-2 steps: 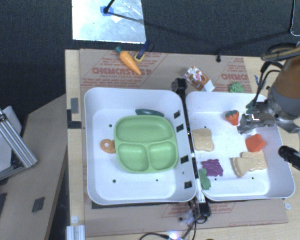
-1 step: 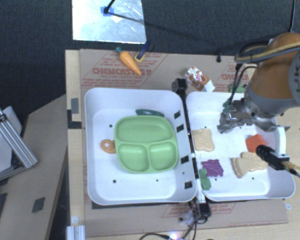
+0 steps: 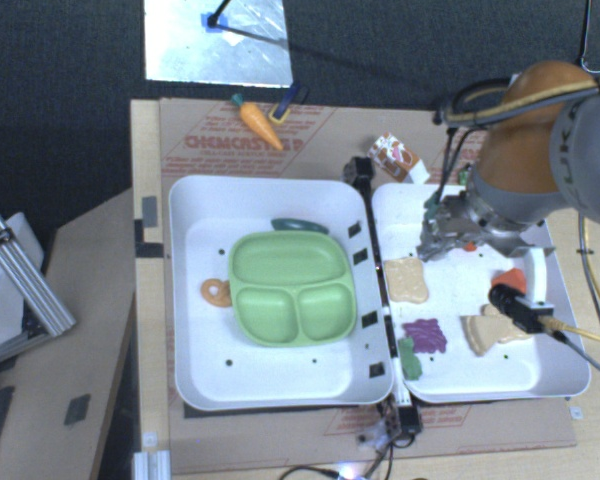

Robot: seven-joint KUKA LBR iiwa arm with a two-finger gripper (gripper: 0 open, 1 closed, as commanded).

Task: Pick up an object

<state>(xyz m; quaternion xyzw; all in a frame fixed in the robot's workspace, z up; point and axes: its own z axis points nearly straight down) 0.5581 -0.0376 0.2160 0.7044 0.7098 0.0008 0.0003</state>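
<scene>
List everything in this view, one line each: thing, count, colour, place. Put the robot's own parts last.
bins: two, white, side by side on the bench
divided plate: one, green, middle of the left bin
pretzel: one, orange-brown, left bin, beside the plate's left edge
dark green item: one, left bin, behind the plate; kind unclear
toast slice: one, tan, right bin near the divider
grapes: one bunch, purple, front of the right bin
green vegetable: one, front left corner of the right bin
tan piece: one, right bin, front right
carrot: one, orange, on the cardboard behind the left bin
packet: one, red-brown and white, behind the right bin
foil sheet: one, silver, on the dark floor behind
gripper: one, grey, over the back of the right bin
</scene>
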